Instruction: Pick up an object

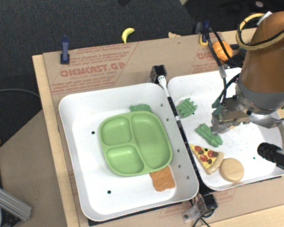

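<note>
1. Two white bins sit side by side on a cardboard-covered bench (97,69); the arm (269,58) reaches over the right bin (248,176), with the gripper (223,120) low above its middle.
2. Step in hand, as judged: the approach or descent onto a pick. Nothing is visibly held.
3. Finger state cannot be told (the wrist body hides the tips from above).
4. Likely target: the green leafy piece (208,135) just beside and below-left of the gripper, lying on the bin floor. Whether they touch is unclear.
5. Other candidates in the right bin: a second green piece (186,108) near the divider, a pizza slice (207,157), and a round bun (232,169) touching or just beside the slice.
6. Next move calls for centring over one item and closing cleanly, then lifting straight; the flat leafy piece looks hard to pinch and may slip.
7. The left bin (83,146) holds a green divided plate (135,142), with an orange toast-like piece (163,179) at its lower edge and a green scrap (140,107) at its top edge.
8. Surface and room: dark carpet (11,29) around the bench, a blue clamp (64,50) and a yellow banana-like item (128,33) at the far edge, cables on the floor.
</note>
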You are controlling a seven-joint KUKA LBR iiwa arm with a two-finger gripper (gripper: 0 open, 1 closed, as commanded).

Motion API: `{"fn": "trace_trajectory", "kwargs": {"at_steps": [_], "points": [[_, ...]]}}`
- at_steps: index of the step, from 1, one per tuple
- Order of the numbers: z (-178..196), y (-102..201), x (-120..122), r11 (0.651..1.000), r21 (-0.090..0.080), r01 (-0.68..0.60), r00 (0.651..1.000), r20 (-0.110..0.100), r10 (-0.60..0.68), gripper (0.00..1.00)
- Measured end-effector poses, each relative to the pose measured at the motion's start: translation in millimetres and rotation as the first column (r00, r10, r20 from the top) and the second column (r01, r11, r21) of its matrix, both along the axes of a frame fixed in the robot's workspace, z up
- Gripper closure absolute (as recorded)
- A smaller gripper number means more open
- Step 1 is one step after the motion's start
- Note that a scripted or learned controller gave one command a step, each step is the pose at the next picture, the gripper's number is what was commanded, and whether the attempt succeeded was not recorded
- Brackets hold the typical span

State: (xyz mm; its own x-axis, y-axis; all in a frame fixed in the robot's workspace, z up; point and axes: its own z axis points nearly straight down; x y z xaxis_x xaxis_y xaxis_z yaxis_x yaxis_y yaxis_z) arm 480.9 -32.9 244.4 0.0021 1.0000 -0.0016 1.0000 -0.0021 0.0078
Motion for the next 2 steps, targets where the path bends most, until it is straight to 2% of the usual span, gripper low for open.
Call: {"fn": "trace_trajectory", "kwargs": {"at_steps": [1,2], "points": [[-54.5,86.0,-3.1,1.0,0.005,-0.01,1.0,-0.015,0.01,1.0],[113.3,99.8,0.6,1.0,0.006,-0.007,1.0,0.012,0.007,1.0]]}}
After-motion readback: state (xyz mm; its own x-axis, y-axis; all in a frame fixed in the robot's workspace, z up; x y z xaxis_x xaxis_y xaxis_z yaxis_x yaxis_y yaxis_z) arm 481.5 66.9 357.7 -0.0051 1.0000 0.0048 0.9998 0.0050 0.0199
